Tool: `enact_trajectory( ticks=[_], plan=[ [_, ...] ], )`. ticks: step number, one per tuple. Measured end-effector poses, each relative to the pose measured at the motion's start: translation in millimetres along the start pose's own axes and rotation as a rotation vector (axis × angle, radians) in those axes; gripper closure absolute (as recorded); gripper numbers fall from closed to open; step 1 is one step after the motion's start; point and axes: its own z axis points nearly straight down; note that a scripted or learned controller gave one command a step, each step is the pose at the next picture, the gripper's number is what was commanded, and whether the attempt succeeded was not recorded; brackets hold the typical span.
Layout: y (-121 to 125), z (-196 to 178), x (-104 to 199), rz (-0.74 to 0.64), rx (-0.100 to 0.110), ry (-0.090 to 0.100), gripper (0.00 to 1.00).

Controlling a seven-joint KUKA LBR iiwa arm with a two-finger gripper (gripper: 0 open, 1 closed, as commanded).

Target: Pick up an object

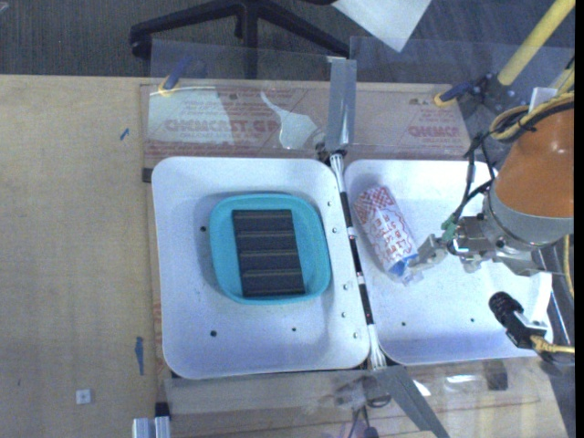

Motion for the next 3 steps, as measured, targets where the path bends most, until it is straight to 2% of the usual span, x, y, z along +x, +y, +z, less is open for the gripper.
enact_trajectory(
  ticks=[1, 2, 3],
  plan=[
    [42.5, 88.3, -2.6, -0.027, -0.001, 0.000, 0.00],
    [88.8, 111.0, -22.1, -0.128, 0.044, 0.017, 0.00],
    [87.9, 100.6, -23.7, -0.124, 0.046, 0.019, 1.00]
  ],
)
